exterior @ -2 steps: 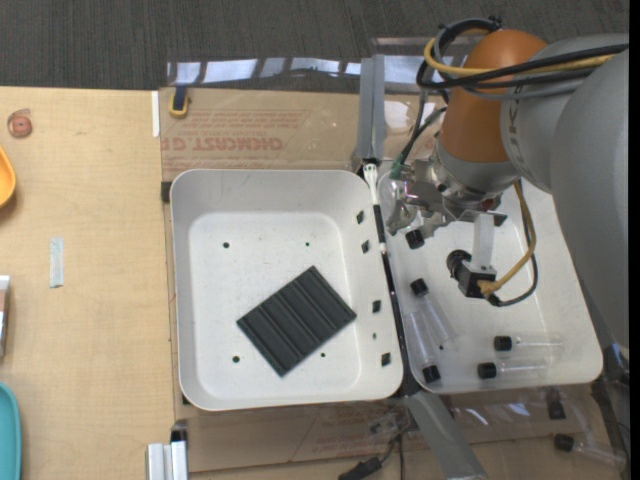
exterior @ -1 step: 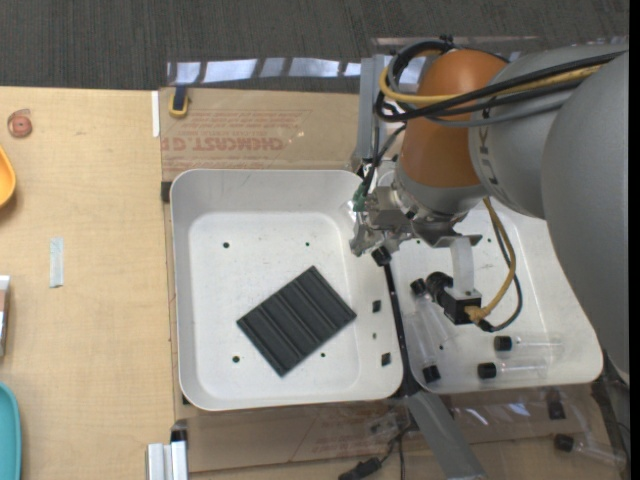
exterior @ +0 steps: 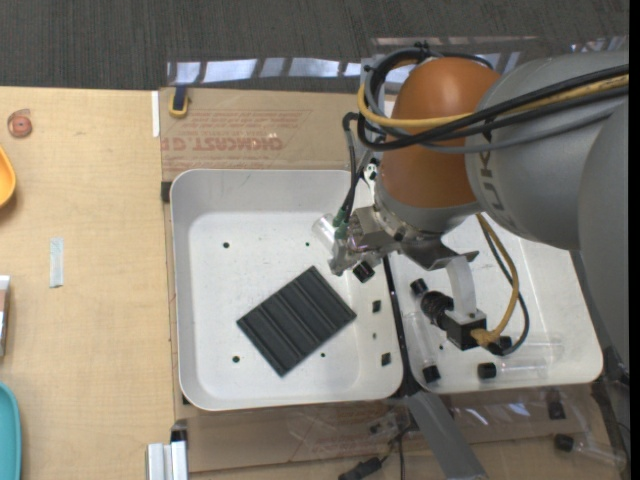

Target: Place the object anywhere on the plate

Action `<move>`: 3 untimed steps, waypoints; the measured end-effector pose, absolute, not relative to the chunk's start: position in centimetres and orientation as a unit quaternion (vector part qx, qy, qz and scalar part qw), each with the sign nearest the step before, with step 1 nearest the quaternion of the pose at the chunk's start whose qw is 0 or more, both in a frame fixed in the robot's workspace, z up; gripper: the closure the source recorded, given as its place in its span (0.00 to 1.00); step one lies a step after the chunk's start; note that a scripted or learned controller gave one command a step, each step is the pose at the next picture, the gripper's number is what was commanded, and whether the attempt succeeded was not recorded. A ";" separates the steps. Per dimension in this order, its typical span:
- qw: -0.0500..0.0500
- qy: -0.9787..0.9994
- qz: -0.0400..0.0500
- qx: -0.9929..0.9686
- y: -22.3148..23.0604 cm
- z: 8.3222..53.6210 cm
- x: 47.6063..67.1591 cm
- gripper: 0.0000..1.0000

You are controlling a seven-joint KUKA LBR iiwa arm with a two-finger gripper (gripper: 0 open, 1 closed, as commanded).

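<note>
Broadly, the layout: two white bins sit side by side on the tabletop [exterior: 90, 218]. The left bin [exterior: 185, 268] holds the plate, and the right bin [exterior: 560, 298] lies under the arm.
Plate: a dark, ribbed, rectangular plate [exterior: 296, 320] lies flat on the left bin's floor, turned at a slant and well inside the walls. Lying flat with its top bare, it looks ready to take a drop from above.
Object: I cannot pick it out with certainty. A small pale, glassy patch [exterior: 328, 230] touches the gripper's left side and may be the object, but it is too small and washed out to name.
Gripper: the gripper [exterior: 350, 248] hangs over the left bin's right part, close to the wall shared by the two bins. It is just up and right of the plate's near corner and not over the plate.
Jaws: the wrist body and cables hide them, so I cannot tell whether they are apart, together, or clamped on anything.
Arm pose: the arm [exterior: 560, 148] comes in from the right, high over the right bin. Its orange band [exterior: 440, 128] bulges toward the camera and the wrist points steeply down.
Why this pose: a near-vertical wrist suits a straight descent or release.
Next need, as a judgement: a short shift down and left would bring the gripper over the plate.
</note>
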State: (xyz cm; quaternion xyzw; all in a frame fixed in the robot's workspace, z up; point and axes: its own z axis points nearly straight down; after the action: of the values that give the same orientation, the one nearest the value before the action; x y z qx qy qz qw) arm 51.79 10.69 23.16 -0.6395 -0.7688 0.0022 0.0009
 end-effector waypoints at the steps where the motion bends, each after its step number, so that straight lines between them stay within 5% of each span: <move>1: 0.000 -0.771 0.003 -0.637 18.2 22.4 56.4 1.00; 2: 0.000 -0.809 0.002 -0.587 9.1 27.8 53.6 1.00; 3: 0.001 -0.880 0.002 -0.475 16.4 21.5 55.3 1.00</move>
State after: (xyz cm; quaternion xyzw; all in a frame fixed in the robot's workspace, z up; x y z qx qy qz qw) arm 55.25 16.39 21.49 -0.4752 -0.8799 0.0022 0.0012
